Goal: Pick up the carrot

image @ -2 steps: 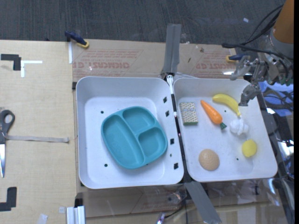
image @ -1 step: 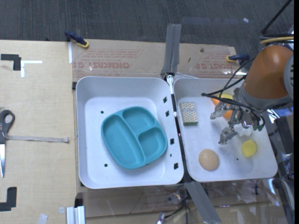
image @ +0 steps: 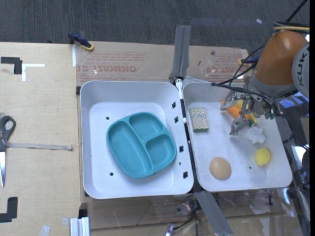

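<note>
Egg (image: 220,168) and lemon (image: 262,156) lie below the gripper (image: 239,117); sponge (image: 198,119) to its left. Carrot (image: 233,110) sits at the fingertips, seemingly pinched between them, low over the right bin (image: 206,183). Judgement: lift straight and slowly, watching for slip, clear of the white lump (image: 256,135) just beside.

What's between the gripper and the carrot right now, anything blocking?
Nothing visible blocks it. The gripper is already right at the carrot near the back of the right bin. The white piece, lemon, egg and sponge all lie off to the sides.
</note>
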Tool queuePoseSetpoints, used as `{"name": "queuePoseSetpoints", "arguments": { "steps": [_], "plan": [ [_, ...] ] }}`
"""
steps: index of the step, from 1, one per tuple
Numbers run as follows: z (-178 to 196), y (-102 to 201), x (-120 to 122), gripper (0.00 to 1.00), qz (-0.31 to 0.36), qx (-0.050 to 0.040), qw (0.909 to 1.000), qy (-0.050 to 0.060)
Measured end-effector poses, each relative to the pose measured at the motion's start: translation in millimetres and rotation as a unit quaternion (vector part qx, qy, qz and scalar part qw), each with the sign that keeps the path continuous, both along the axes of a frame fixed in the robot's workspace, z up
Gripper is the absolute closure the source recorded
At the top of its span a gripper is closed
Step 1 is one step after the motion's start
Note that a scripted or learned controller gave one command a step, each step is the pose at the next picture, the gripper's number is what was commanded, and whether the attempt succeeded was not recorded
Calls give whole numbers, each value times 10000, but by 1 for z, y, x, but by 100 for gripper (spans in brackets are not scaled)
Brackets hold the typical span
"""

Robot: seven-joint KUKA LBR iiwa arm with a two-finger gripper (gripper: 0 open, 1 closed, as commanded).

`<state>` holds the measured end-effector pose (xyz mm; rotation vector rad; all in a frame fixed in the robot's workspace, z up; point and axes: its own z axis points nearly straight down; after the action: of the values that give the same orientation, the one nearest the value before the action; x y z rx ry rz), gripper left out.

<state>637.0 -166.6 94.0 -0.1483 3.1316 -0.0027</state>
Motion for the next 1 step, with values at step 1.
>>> {"name": "queuePoseSetpoints", "arguments": {
  "steps": [1],
  "plan": [
    [12,1,2,100,19,-9,10000,-39]
  ]
}}
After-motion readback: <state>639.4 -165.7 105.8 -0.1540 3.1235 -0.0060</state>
